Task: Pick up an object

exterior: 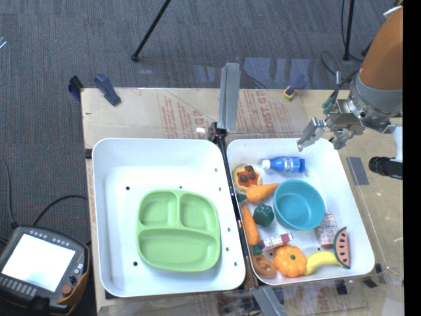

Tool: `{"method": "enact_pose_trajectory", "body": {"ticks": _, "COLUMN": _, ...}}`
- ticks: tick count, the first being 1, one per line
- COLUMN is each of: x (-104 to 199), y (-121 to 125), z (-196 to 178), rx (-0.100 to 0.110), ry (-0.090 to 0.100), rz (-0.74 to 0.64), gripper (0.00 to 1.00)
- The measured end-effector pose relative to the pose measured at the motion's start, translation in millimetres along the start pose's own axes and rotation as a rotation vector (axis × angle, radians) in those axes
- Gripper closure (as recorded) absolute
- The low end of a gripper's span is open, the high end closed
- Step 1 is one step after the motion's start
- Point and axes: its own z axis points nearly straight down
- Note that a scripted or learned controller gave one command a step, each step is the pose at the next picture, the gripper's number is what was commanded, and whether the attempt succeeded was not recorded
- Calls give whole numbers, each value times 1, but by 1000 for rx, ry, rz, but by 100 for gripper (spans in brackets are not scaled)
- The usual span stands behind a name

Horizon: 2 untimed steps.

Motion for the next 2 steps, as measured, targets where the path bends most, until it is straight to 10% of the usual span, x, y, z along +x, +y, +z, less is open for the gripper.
{"method": "enact_pose_trajectory", "body": {"ticks": 1, "x": 7, "y": -35, "z": 183, "rx": -1, "ry": 1, "rz": 87, "gripper": 0}}
{"method": "enact_pose_trajectory", "body": {"ticks": 2, "x": 6, "y": -34, "z": 172, "rx": -2, "ry": 5, "rz": 93, "gripper": 100}}
